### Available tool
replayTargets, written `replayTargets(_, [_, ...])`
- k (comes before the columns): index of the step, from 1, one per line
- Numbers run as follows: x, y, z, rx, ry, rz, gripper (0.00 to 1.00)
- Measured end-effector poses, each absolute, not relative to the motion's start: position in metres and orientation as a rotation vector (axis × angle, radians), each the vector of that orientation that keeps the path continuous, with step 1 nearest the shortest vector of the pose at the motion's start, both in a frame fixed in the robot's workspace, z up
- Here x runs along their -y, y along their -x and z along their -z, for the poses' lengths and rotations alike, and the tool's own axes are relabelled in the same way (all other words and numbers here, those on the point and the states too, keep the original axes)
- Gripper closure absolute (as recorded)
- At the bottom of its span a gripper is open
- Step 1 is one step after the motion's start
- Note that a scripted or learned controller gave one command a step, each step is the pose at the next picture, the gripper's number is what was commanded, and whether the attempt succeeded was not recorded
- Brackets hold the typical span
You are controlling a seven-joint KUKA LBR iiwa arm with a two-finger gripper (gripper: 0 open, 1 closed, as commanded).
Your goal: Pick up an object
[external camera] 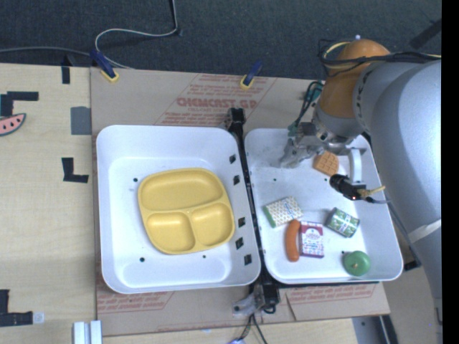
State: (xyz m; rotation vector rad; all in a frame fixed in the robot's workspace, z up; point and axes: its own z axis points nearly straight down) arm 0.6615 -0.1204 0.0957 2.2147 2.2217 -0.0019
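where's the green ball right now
The small round green ball lies in the near right corner of the right white bin, just below the green-labelled can and right of the red-and-white carton.

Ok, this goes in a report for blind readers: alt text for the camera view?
A grey arm's pincer reaches into the right white bin near a waffle-like cracker; the bin also holds a hot dog, small boxes, a can and a green apple. The left bin holds a yellow divided tray.
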Motion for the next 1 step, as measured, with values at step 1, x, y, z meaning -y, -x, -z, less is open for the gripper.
replayTargets(1, [0.1206,-0.6614,-0.0955,-2.222,-2.215,0.003,0.00])
